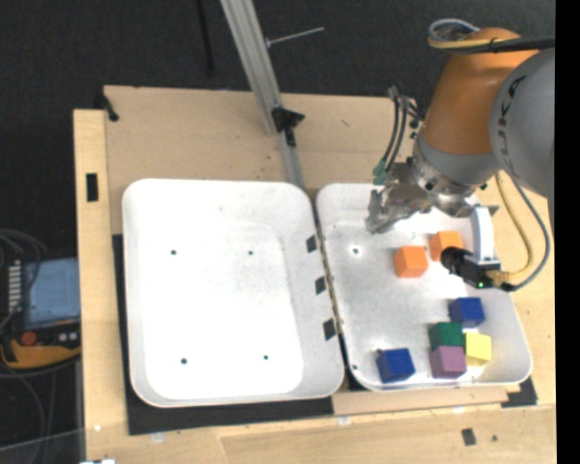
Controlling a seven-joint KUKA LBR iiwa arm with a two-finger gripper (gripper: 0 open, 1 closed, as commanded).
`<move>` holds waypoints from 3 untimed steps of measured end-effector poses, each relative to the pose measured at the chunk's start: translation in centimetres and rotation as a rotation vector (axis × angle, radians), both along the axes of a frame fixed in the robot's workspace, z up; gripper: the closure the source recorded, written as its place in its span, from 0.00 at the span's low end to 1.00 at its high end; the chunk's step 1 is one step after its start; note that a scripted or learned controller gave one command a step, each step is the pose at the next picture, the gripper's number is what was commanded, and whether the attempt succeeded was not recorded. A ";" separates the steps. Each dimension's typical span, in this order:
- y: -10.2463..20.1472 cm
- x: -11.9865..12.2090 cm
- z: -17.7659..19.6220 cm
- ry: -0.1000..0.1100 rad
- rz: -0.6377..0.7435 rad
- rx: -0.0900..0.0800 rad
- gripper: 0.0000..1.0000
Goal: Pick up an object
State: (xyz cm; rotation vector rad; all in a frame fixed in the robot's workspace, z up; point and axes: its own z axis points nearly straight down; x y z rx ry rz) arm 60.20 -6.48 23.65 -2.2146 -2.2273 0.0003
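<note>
The right bin point(367, 298) holds several small blocks. An orange block point(411, 261) lies near its middle, with a second orange block point(449, 243) just behind it to the right. Along the near right side sit a blue block point(467, 310), a green block point(447, 334), a yellow block point(478, 346), a purple block point(449, 361) and another blue block point(395, 364). My gripper point(385, 217) hangs over the far left part of this bin, up and to the left of the orange blocks, with nothing seen between its fingers.
The left bin point(222, 288) lies beside the right one, divided by a rim with black clips. A metal pole point(256, 61) slants up from the back of the bench. A device with cables point(39, 303) sits off the bench's left side.
</note>
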 end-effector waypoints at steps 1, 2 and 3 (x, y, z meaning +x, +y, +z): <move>6.0 -1.3 -0.2 0.000 0.002 0.001 1.00; 10.8 -2.6 -0.7 0.000 0.001 0.001 1.00; 15.9 -1.6 -0.3 -0.001 0.003 0.002 1.00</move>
